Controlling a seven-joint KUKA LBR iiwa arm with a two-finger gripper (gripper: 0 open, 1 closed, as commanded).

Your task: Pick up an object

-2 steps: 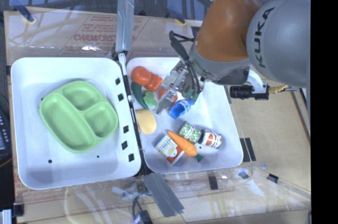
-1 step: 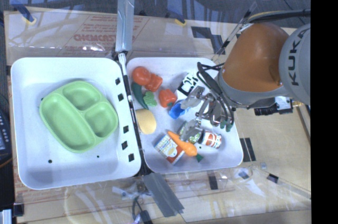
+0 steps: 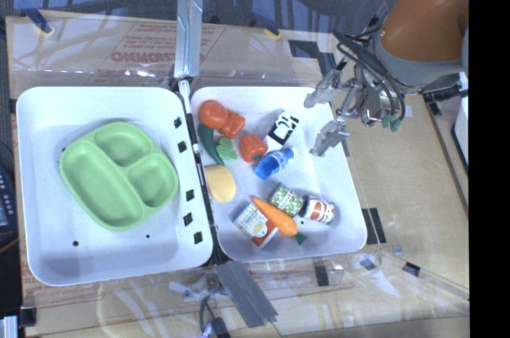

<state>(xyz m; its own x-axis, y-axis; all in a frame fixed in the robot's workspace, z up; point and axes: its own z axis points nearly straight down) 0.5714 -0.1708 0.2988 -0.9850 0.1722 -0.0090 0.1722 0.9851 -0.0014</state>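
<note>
Grey carpet runs along the far side, and nearer to me the tan worktop (image 3: pixel 414 193) carries two shallow white bins side by side under taped clear sheeting. From my seat I see the left bin (image 3: pixel 48 249) holding a light green divided plate (image 3: pixel 119 173), lying flat with its three compartments facing up.

All the loose objects sit in the right bin (image 3: pixel 355 229). At its far left lies an orange-red toy (image 3: pixel 221 118), with a dark green piece (image 3: pixel 209 143) just beside it and a smaller red piece (image 3: pixel 253 146) to the right. A black-and-white block (image 3: pixel 284 127) sits near the far middle, and a blue bottle (image 3: pixel 274 162) lies tilted just near of it. A yellow lemon-like object (image 3: pixel 221 183) rests against the left wall. Toward the near side, a toy carrot (image 3: pixel 276 218) lies across a small printed carton (image 3: pixel 253 222), and two small cans lie on their sides close by: a green-labelled one (image 3: pixel 287 200) and a red-labelled one (image 3: pixel 318 210), touching end to end.

The arm (image 3: pixel 422 9) reaches in from the right, its orange band showing above the wrist. I see the gripper (image 3: pixel 324 119) over the right bin's far right part, its two fingers spread apart with nothing between them. It is well apart from the nearest objects, the block and the blue bottle to its left.
</note>
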